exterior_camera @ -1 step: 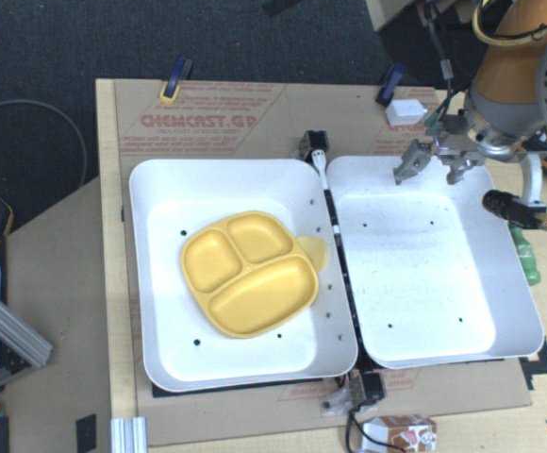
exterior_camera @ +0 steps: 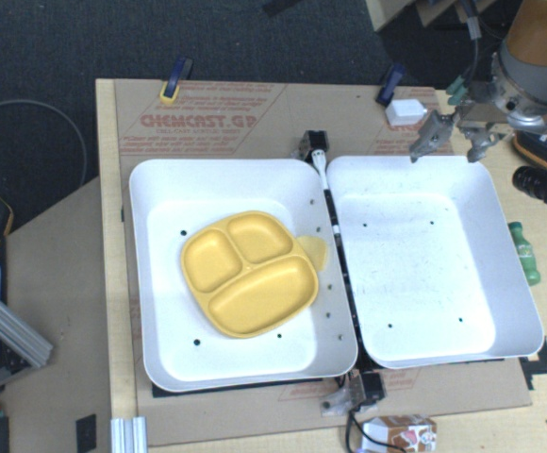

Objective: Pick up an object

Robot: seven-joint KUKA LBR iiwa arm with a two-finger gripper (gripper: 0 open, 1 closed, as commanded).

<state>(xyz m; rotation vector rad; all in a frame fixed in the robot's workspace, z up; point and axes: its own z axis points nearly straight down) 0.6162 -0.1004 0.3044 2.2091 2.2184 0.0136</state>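
Yellow plastic is what matters here: a divided plate [exterior_camera: 248,273] with three compartments lies flat on the floor of the left bin [exterior_camera: 151,215], nearer the camera than anything else in play and a little toward that bin's front. Its long axis runs on a slant, from the two small compartments at the rear-left down to the big one at the front-right, and a small tab of the same yellow pokes out at its right side, toward the seam where the two bins meet. The right bin [exterior_camera: 481,206] sits just beside the left one. Farther back, above the far rim of the right bin and near its rear-right corner, hangs the gripper [exterior_camera: 450,142], its two fingers spread apart with only air between them, gripping nothing and touching nothing. So the plate lies well apart from the gripper, across the seam, to the view's left and forward toward the camera. The coming move, as I judge it, must carry the arm on that diagonal, then down onto a rim or a divider wall.
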